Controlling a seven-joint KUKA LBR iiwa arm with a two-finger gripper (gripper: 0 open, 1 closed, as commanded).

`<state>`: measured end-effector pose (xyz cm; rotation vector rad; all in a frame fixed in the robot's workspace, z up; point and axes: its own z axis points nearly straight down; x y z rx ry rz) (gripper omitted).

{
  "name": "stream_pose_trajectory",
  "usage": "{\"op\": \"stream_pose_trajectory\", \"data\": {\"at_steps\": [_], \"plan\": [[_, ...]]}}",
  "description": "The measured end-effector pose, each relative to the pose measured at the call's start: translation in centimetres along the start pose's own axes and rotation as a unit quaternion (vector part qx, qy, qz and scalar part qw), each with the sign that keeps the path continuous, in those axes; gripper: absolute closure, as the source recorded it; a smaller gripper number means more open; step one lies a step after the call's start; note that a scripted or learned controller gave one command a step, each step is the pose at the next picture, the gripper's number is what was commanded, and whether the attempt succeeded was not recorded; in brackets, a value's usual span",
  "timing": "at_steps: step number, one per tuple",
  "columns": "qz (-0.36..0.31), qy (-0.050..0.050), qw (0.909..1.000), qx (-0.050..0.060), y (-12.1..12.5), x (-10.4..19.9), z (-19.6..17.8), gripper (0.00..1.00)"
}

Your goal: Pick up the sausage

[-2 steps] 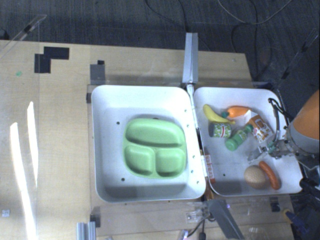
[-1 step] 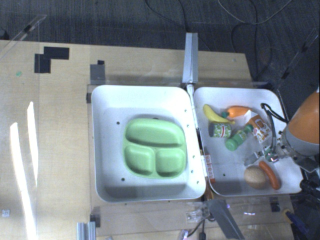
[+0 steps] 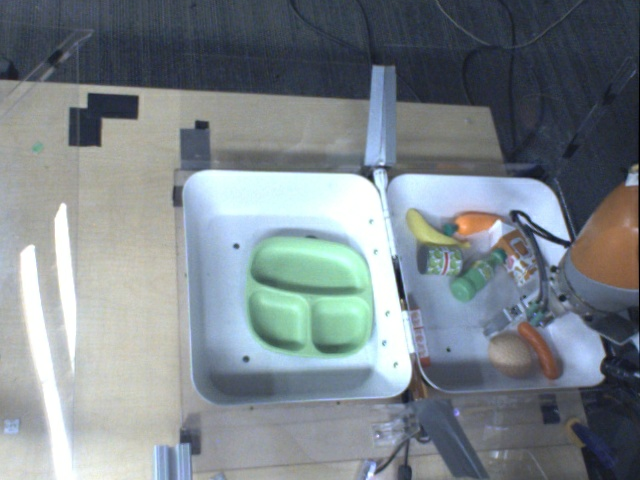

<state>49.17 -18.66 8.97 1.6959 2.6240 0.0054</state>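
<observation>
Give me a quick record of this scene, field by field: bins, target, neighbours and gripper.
left bin: holds a green divided tray
right bin: banana, carrot, small can, green bottle, sausage, tan round item
sausage: near the front right corner, beside the tan round item
gripper: just above the sausage, fingers unclear

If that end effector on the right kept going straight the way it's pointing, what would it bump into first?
Most likely the sausage. The end effector points down into the right bin, just above the sausage's upper end, with a tan rounded item beside it. Depth is hard to judge from this slanted view.
</observation>
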Motion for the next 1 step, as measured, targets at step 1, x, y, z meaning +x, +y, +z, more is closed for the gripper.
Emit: {"op": "stream_pose_trajectory", "data": {"at_steps": [1], "plan": [[-0.032,0.003,0.9995,0.000,-0.76,-1.66,0.04,0.00]]}}
